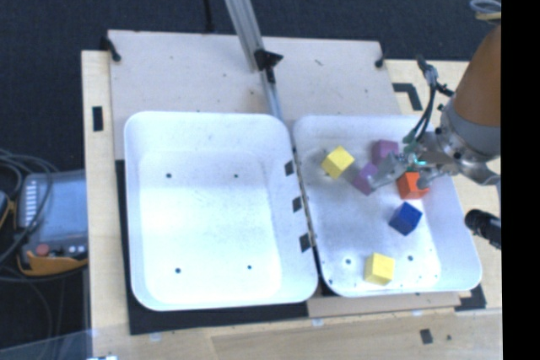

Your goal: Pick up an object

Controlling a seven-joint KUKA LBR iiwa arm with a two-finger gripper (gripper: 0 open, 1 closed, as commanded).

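Claw (pixel 405 173) is low in the right bin (pixel 337 278), reaching in from the right edge. Cannot tell whether it is clenched, released or grasping: the tip is small, blurred and overlaps the blocks. An orange block (pixel 412 185) sits right at the tip, partly covered by it; contact is unclear.

Other candidates: two purple blocks, one (pixel 385 150) just above-left of the claw, one (pixel 365 178) just left. Yellow block (pixel 338 162) further left. Blue block (pixel 405 218) just below. Second yellow block (pixel 379 267) well below, near the bin's front wall.

Progress, as judged: approach made, no object visibly lifted; grasp and lift remain. The wrist is cut off at the frame's right. Left bin (pixel 211 124) plays no part.
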